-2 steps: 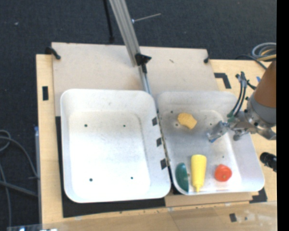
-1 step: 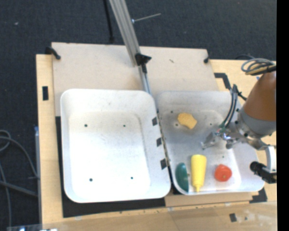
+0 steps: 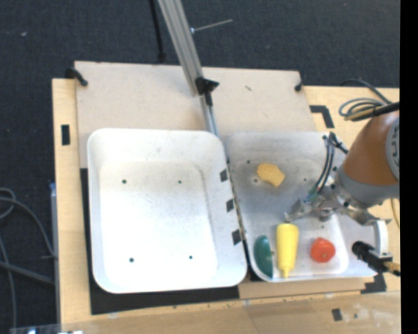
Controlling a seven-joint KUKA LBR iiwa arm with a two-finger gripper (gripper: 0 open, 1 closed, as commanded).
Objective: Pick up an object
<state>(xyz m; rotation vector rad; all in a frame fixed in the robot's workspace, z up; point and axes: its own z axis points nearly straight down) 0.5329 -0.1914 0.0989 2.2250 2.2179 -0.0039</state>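
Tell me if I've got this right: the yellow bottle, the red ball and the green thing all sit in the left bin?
Not quite. The camera view shows the yellow bottle, the red ball and the green thing in the right bin, along its near edge.

We see the scene brightly and evenly lit from above; the 2 white bins glare, the left bin (image 3: 157,207) nearly washed out, so its rim and floor blend; the right bin (image 3: 292,155) looks greyer and speckled; shadows are soft and short, a thin dark one under the left bin's lower edge; the dark floor (image 3: 28,26) keeps little detail; the picture is soft and low in resolution overall, with fuzzy edges on the arm (image 3: 373,162) at the right.
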